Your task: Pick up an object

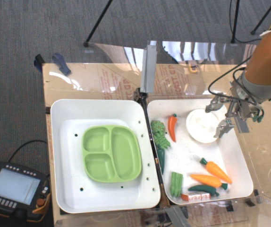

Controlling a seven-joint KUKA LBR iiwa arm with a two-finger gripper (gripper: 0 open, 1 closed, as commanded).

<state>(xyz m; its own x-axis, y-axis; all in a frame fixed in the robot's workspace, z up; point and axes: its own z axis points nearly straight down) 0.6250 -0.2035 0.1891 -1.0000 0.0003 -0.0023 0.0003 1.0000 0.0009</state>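
Over the right bin (247,167), the gripper (224,118) hung with its fingers spread and nothing between them, just above the right edge of a small white plate (200,125). A red pepper (172,127) lay left of the plate, beside a green leafy vegetable (159,134). Two carrots (211,174) sat near the front. In the left bin (64,150) rested a green divided tray (111,153).

Teach pendant (13,189) lies left of bench (97,79)
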